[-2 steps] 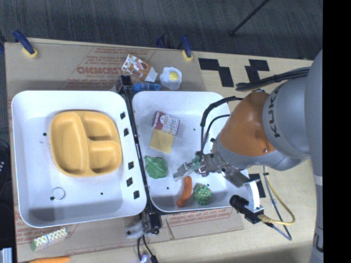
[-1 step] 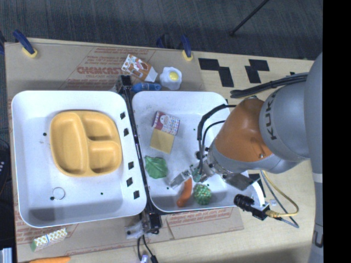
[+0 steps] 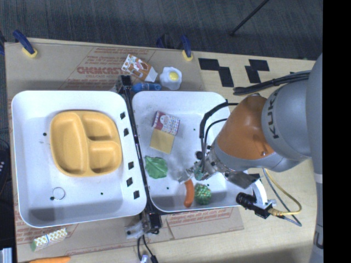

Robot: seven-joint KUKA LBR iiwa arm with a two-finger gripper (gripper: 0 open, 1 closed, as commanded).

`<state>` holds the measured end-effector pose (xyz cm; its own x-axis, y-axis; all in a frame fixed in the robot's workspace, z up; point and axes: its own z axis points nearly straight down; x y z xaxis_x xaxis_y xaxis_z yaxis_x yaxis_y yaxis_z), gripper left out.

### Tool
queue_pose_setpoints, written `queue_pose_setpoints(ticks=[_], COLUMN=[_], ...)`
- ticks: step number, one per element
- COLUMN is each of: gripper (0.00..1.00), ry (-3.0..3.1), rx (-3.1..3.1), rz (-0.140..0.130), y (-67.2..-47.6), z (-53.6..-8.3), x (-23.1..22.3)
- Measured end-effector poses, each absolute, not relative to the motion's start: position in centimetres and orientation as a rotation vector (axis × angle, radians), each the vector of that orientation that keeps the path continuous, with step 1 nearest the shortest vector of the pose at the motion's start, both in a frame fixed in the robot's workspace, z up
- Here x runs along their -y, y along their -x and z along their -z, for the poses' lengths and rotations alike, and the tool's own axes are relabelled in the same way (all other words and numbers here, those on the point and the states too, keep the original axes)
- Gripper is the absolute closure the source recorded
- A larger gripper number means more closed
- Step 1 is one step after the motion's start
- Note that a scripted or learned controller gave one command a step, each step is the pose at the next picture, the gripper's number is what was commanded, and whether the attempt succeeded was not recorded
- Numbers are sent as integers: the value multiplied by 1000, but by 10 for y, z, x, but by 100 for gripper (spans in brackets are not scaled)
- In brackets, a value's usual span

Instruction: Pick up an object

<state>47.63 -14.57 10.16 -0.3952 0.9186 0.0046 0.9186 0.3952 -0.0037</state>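
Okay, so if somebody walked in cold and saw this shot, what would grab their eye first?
Probably the arm's orange band, bulging in from the right over the right-hand bin, with the gripper low among the small items there. Next, the yellow divided tray in the middle of the left bin. Then the scatter beside the gripper: a green leafy piece, an orange carrot and a yellow slice.

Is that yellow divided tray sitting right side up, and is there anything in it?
Right side up and empty: the yellow tray in the left bin shows its three bare compartments facing upward.
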Motion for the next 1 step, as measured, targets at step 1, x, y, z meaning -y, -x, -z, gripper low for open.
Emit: queue_pose_setpoints(ticks=[1], gripper=[100], ry=[1183], rx=[2907], rz=[0], y=[-477], z=[-92], x=[125])
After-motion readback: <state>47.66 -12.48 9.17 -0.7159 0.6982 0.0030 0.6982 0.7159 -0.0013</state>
